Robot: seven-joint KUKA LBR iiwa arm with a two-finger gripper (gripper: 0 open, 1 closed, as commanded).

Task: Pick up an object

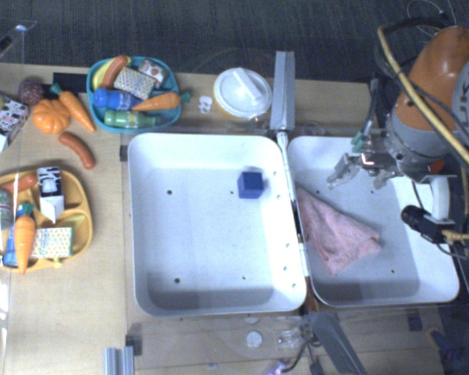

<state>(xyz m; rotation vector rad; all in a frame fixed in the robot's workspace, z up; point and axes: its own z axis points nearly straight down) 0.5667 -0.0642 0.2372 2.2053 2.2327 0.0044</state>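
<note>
Pink cloth (338, 237) lies crumpled in the right bin (422, 287), toward its left wall and centre. Blue cube (251, 183) sits alone in the left bin (187, 287), upper right part, near the divider between bins. Gripper (358, 169) hangs over the upper part of the right bin, above and just beyond the cloth's top edge, apart from it. Jaws look spread, nothing between them, not touching cloth. Grey arm with orange band (445, 53) comes in from the right. Around the bins on the tabletop (78, 326): white round lid (242, 92) behind the left bin, blue bowl of toy food (133, 94), yellow tray of toy food (35, 221) at left, loose toy carrot, pumpkin (50, 116) and sausage (76, 150).
</note>
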